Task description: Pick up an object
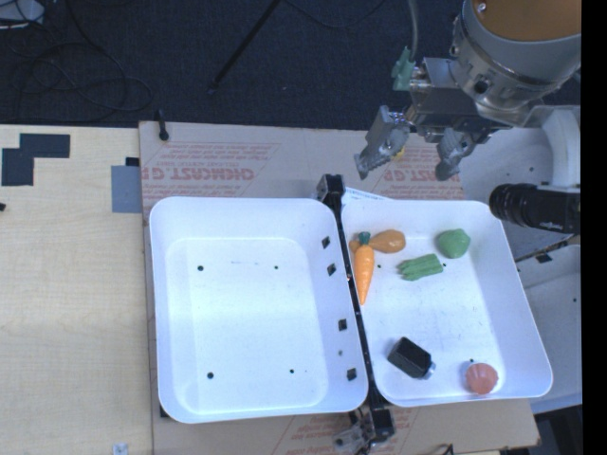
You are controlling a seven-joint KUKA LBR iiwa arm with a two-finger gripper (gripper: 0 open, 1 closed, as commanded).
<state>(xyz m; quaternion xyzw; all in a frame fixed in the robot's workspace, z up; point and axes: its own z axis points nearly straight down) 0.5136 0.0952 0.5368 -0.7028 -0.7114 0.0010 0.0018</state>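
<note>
Nothing has been picked up yet, as far as I can see. The gripper (413,156) hangs at the upper right of the frame, above the far rim of the right bin (526,325), its two fingers spread apart with only air between them. All the candidates lie in that right bin: a carrot (363,269) against the divider at the centre of the frame, an orange piece (388,242) touching its top end, a long green piece (420,267) just right of them, a rounder green lump (453,243) further right and up, a black block (411,357) low in the bin, and a pinkish round thing (481,378) near the lower right corner. The left bin (171,254) sits beside it in the middle of the frame. So I'd judge the whole job remains: choose one, come down over it, close on it and lift. The orange piece and the green lump look nearest the claw.
</note>
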